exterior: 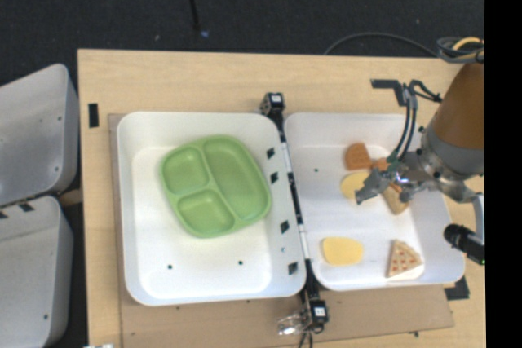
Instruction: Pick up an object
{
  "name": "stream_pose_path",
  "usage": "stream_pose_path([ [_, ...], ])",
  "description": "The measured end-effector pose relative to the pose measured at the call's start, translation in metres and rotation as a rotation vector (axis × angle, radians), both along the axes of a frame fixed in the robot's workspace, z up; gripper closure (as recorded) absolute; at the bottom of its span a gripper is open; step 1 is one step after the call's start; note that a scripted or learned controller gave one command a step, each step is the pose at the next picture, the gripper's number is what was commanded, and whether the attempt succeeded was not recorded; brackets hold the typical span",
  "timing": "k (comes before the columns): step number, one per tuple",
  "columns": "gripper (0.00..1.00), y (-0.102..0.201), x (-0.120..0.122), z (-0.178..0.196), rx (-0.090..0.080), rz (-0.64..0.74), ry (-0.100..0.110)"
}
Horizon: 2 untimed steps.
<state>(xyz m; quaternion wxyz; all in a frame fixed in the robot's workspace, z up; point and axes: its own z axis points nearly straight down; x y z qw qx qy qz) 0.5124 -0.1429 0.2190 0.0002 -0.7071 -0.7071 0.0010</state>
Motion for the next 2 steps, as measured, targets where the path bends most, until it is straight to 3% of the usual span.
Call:
stream_pose_path([
  [2,0.0,-0.005,0.009,-0.096,0.0,-0.003,0.001],
])
